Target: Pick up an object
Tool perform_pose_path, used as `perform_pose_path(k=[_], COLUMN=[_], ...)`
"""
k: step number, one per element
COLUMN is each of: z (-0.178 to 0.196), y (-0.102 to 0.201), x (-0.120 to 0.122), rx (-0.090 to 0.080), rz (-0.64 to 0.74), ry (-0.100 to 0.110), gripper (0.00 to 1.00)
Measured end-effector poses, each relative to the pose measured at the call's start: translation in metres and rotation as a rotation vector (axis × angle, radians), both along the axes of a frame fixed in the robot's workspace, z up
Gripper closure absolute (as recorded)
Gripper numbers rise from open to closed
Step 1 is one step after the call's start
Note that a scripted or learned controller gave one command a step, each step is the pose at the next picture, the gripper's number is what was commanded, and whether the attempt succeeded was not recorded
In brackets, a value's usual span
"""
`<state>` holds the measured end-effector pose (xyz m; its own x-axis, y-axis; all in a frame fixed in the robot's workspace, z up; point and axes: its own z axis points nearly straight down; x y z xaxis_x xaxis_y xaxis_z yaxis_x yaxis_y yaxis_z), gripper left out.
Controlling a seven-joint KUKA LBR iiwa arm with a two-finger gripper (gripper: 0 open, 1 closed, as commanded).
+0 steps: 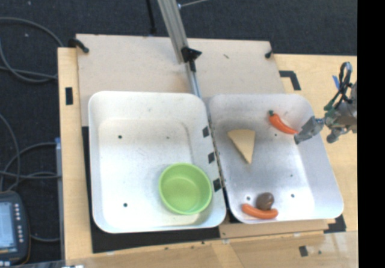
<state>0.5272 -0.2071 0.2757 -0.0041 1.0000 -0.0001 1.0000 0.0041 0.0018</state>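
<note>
The left bin holds a green bowl, upright near its front right corner. The right bin holds a tan wedge toward its left middle, a small brown lump touching an orange carrot-like piece at the front edge, and a second orange carrot-like piece near the back right. The gripper sits at that bin's right rim, just beside this second piece; whether it is spread or pinched together cannot be made out.
</note>
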Motion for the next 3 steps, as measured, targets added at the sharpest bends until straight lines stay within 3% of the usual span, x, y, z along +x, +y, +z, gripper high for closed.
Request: perform_pose_path(k=[1, 3], z=[0.0, -0.095], y=[0.0, -0.013], x=[0.0, 0.004], rx=[0.001, -0.002], rz=[0.0, -0.006], ry=[0.0, 0.005], gripper=[0.0, 0.0])
